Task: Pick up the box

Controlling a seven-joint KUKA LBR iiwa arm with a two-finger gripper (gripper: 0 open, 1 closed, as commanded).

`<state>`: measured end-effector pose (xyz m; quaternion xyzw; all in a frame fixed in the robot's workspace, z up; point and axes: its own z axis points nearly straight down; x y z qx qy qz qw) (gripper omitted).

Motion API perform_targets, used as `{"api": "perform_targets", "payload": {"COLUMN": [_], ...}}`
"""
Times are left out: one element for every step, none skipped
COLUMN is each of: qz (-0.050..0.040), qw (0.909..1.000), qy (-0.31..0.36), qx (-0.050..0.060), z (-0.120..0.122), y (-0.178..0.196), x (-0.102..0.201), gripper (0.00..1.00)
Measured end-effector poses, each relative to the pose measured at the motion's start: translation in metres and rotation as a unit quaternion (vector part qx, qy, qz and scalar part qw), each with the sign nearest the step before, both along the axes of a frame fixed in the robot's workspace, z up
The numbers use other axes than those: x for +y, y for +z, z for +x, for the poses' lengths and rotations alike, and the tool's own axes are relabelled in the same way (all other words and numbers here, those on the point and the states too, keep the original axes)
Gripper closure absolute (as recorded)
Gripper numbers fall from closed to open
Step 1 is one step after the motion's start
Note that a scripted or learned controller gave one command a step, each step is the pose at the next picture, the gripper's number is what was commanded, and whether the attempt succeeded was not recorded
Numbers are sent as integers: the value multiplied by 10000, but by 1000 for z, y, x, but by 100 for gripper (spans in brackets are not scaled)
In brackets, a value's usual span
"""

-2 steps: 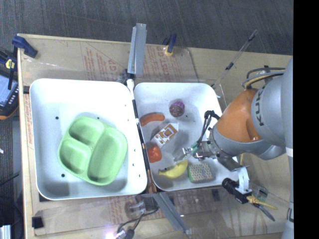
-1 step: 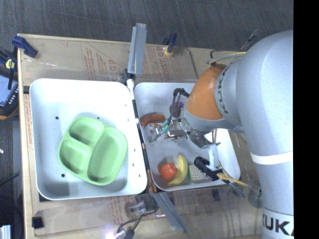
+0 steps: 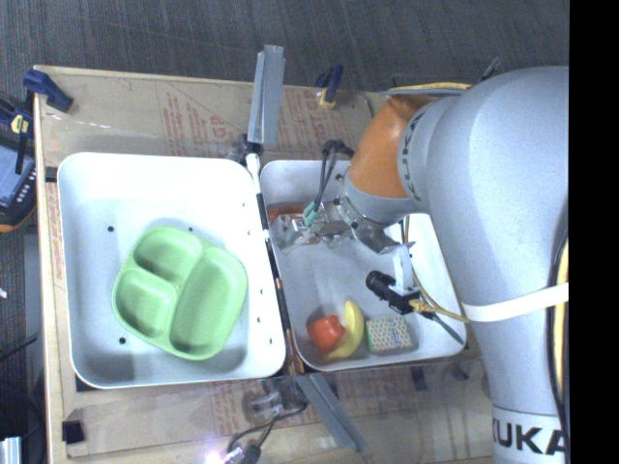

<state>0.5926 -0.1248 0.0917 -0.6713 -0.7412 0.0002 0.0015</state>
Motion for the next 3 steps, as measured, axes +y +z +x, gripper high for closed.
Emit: {"api": "perform_targets", "payload": {"qz": [-48,-168,-6], "qw": [9987,9988,9995], "qy": [486,437,325], "qx": [126,141,-8], "z": [42,39,32], "y": [0,12,101], "x": [7,-12,78], "gripper": [0,100,100]}}
